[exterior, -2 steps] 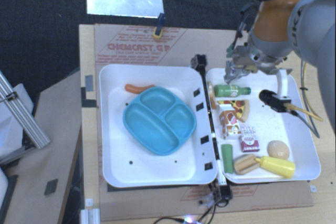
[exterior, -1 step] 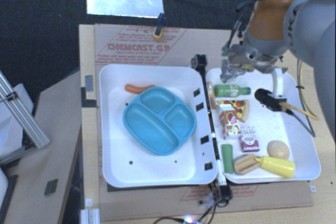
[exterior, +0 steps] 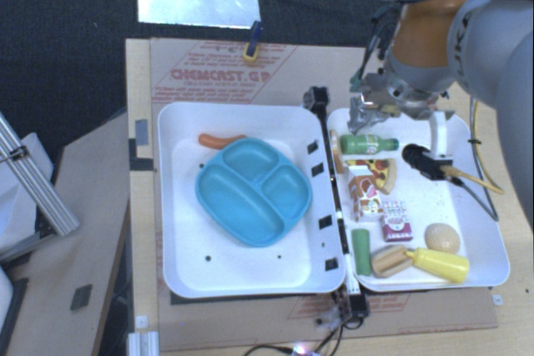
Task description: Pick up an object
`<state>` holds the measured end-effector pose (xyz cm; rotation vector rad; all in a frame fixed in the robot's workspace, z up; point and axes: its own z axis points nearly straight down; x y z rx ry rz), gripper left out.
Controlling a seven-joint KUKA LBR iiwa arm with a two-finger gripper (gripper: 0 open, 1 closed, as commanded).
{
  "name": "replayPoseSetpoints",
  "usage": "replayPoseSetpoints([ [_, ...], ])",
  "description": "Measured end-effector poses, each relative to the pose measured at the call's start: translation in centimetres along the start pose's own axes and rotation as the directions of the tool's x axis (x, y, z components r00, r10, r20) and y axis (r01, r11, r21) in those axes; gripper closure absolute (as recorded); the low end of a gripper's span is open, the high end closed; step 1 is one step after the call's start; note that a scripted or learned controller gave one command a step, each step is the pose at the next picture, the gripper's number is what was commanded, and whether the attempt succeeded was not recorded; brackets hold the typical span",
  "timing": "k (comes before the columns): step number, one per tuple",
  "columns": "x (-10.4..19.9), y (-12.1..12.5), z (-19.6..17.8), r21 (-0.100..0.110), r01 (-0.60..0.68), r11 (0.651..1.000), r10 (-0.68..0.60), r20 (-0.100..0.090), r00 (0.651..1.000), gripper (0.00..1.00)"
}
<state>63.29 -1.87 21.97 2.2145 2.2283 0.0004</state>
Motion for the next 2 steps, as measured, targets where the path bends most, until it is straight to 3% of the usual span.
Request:
replayPoseSetpoints([
  [1, 0.5, 0.9, 0.5, -0.002, 0.000, 1.000, 0.000, 0.000, 1.000, 1.00],
  [2, 1.0, 1.0, -1.3, -0.003, 0.001, 1.000, -0.001, -0.001, 1.000, 1.00],
])
